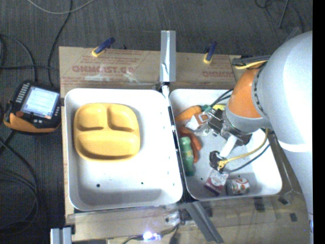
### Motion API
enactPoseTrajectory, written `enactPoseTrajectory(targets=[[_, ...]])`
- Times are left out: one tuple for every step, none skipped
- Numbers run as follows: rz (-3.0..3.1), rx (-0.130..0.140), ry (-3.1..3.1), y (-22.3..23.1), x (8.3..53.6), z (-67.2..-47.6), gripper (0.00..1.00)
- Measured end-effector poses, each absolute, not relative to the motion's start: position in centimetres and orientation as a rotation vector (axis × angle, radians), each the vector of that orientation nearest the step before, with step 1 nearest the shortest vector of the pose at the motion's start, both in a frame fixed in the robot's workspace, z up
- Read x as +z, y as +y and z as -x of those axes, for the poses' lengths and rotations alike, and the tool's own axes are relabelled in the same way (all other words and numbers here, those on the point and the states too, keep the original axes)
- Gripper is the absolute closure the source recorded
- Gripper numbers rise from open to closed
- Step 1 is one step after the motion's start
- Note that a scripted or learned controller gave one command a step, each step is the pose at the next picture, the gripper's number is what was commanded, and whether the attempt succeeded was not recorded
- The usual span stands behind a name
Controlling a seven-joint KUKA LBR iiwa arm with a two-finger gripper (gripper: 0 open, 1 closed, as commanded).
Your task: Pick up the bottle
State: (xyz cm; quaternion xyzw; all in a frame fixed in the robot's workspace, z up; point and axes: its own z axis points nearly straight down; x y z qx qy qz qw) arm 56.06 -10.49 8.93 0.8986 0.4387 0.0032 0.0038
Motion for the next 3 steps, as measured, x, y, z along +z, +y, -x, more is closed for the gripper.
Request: enactPoseTrajectory(targets=[[-2.846,0.008,1.317,-16.3,8.9,-59.7,0.00],[-2.845,-0.103,1.471,-18.8,8.4,-64.1,0.00],[-2.836,0.005,1.351,-10.6,8.9,-56.3,0.00]])
